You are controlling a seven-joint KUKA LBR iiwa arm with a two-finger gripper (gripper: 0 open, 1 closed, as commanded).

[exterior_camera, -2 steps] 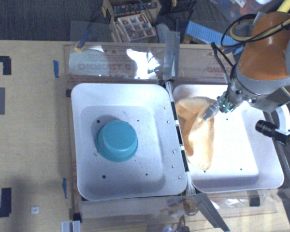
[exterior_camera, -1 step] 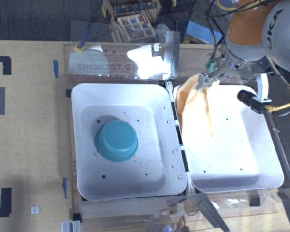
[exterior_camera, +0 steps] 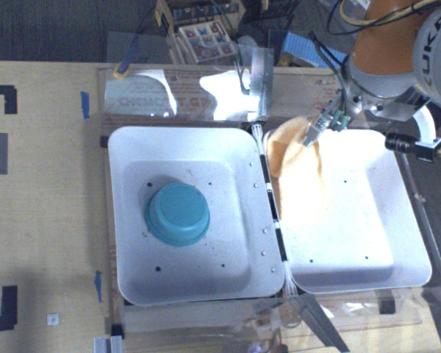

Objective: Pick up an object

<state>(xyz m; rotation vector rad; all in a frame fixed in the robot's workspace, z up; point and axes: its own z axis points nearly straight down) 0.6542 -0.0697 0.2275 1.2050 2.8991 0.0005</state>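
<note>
we see hand (exterior_camera: 331,121) above right bin's far-left corner | grip state unreadable | teal bowl (exterior_camera: 178,213) lies left-and-nearer, in left bin

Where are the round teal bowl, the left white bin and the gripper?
Round teal bowl (exterior_camera: 178,213): camera view, on its upturned flat base.
Left white bin (exterior_camera: 231,259): camera view, on bare floor.
Gripper (exterior_camera: 314,131): camera view, at its tip over the right bin.
</note>
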